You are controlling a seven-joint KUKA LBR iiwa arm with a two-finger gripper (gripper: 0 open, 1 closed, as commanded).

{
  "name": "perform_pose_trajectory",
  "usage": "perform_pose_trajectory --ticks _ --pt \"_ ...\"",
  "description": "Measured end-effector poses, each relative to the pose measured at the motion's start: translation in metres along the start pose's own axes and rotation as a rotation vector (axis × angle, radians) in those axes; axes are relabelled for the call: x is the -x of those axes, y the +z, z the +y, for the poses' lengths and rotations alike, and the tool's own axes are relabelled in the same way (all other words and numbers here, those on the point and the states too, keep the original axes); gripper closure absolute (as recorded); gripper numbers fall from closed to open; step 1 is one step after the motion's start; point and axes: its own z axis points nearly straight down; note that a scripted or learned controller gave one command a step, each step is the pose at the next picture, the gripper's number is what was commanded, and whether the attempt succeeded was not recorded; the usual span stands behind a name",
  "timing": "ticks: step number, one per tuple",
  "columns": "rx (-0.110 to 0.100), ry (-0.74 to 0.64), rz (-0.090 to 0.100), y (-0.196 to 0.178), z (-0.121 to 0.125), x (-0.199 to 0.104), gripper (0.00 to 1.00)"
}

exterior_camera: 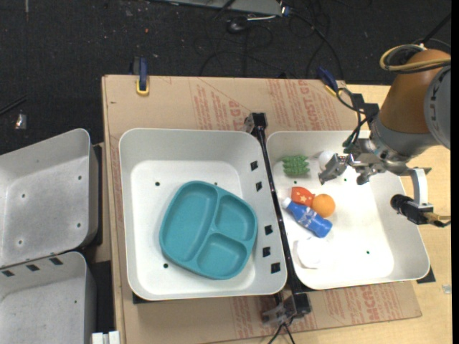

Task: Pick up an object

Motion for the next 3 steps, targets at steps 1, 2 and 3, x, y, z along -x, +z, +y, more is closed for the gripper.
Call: perform_pose_trajectory --ticks 1,2,3 --pt "0.002 0.0 0.0 0.044 -0.001 -0.004 0.0" --pt "0.004 0.0 -0.001 0.064 -0.001 -0.005 0.0" --pt "0.007 0.0 -0.001 0.052 0.0 -0.005 1.0"
